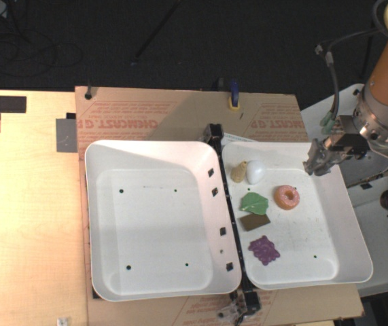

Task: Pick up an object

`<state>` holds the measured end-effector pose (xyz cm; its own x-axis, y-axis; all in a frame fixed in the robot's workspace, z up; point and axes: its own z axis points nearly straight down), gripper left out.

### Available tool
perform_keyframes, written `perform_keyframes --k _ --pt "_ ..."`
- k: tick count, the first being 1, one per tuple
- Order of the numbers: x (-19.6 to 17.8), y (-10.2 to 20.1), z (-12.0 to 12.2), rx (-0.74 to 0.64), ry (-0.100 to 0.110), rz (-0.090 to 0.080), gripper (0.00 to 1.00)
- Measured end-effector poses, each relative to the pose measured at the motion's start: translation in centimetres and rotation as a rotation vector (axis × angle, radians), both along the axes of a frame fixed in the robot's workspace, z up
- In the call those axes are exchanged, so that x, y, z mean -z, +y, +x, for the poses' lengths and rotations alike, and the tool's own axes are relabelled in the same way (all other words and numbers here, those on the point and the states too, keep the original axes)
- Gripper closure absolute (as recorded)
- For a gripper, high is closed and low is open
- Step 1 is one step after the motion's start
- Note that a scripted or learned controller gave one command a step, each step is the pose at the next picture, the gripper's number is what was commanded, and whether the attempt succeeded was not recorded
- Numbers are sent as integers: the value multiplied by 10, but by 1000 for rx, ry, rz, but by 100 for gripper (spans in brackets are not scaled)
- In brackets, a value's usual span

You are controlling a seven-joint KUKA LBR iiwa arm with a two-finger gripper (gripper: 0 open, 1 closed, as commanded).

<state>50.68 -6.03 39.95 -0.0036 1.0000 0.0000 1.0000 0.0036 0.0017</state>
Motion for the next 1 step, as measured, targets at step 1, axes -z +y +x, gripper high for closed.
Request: perform_keyframes --k 1 --pt "118 -35 -34 8 18 2 100"
